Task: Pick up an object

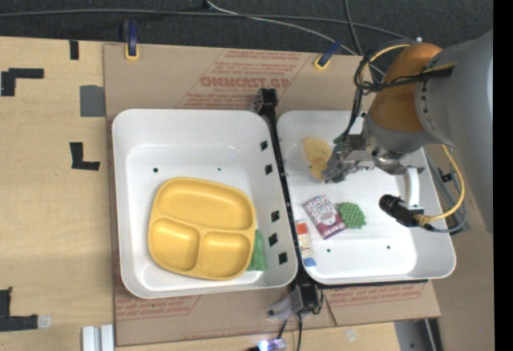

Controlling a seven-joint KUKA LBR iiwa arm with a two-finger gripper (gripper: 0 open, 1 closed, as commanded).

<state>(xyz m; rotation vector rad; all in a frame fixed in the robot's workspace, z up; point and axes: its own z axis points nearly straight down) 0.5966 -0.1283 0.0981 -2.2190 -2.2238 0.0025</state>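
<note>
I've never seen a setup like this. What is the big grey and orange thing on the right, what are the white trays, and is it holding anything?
The grey and orange thing is a robot arm, reaching in from the right. The picture comes from one camera fixed above the bench, looking down at a slant. At the arm's end is its tool, the part meant to grasp things.

The two white trays are shallow bins. The left bin holds a yellow divided plate with something green at its right edge. The right bin holds a pale yellow piece, a small packet, a green lump and a small striped item.

The tool sits low beside the pale yellow piece. I cannot tell whether it grips anything.
</note>
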